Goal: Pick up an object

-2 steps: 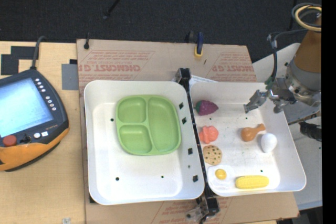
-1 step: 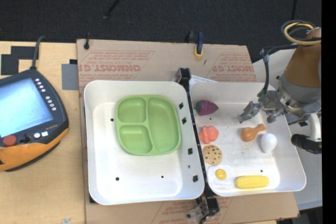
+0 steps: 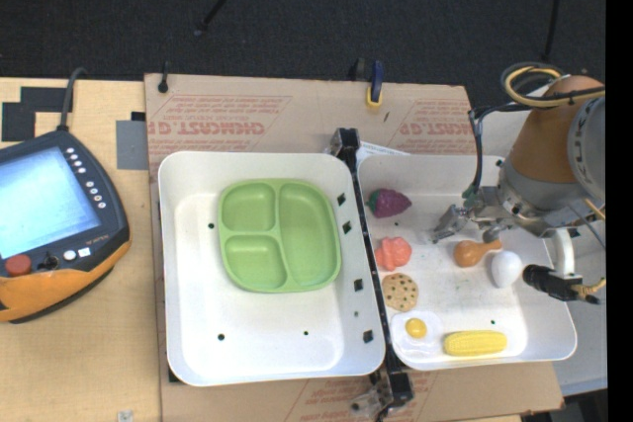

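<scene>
Over the right bin [image 3: 554, 343] the gripper [image 3: 447, 226] hangs near a drumstick [image 3: 473, 252] (jaws spread, pinching nothing).

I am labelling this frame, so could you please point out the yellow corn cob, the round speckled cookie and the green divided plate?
yellow corn cob [image 3: 474, 343], camera view, middle of the cob.
round speckled cookie [image 3: 400, 292], camera view, centre of its face.
green divided plate [image 3: 309, 183], camera view, top rim.

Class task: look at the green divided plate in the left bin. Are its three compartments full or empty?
Empty. The green divided plate shows bare green in all three sections; the toy foods lie in the right bin.
</scene>
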Controlling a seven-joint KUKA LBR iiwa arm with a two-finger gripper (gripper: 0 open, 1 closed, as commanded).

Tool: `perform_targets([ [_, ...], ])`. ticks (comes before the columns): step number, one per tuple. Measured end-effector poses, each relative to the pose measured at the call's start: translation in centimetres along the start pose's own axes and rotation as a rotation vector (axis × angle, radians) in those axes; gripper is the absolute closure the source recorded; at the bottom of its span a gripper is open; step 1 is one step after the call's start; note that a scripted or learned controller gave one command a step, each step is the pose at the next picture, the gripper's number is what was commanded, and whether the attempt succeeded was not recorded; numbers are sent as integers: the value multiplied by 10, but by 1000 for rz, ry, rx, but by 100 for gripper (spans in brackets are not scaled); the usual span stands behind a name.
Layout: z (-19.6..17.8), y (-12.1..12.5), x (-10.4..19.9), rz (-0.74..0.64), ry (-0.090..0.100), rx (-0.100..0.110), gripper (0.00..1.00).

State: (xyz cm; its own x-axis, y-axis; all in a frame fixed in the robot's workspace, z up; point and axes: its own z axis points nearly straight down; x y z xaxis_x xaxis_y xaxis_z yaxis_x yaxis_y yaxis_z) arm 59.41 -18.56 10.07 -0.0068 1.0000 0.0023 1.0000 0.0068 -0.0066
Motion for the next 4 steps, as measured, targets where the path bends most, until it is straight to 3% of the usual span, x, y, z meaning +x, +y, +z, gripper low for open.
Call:
perform_targets([
  [1, 13, 0, 2, 2, -1, -3, 0],
  [2, 3, 0, 1, 4, 0, -2, 100],
  [4, -102, 9, -5, 7, -3, -10, 100],
])
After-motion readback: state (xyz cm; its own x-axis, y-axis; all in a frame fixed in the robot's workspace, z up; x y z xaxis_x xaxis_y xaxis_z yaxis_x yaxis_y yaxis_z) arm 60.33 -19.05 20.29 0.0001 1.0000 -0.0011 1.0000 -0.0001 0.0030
